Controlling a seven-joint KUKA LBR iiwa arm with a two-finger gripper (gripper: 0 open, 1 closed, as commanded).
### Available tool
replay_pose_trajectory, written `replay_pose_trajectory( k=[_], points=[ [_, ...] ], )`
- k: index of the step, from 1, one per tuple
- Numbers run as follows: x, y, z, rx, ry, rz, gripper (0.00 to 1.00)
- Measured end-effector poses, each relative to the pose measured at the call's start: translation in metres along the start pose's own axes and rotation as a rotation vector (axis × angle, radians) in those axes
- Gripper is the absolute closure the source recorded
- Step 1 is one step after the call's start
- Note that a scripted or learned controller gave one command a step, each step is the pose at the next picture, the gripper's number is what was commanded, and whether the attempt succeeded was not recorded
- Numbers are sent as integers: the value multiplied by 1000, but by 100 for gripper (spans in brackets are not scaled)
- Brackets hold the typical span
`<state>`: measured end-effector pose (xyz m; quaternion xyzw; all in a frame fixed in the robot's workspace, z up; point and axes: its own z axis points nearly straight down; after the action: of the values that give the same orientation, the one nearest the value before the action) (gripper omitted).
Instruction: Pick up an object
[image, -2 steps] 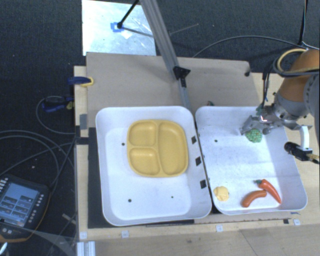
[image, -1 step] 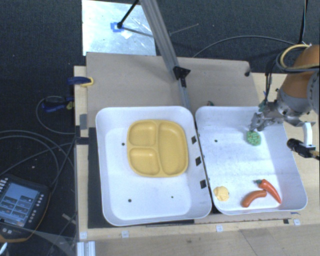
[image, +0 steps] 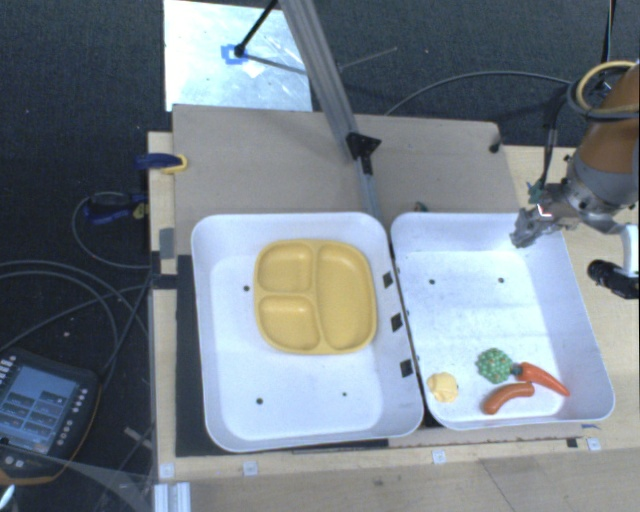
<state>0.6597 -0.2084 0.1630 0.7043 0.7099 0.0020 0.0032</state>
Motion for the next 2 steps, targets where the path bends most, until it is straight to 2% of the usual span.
replay_pose_trajectory(
  k=[1,2],
  points=[
    [-4,-1,-65,-2,-2,2,100],
    [-4,0,-57,4,0,0,100]
  ],
)
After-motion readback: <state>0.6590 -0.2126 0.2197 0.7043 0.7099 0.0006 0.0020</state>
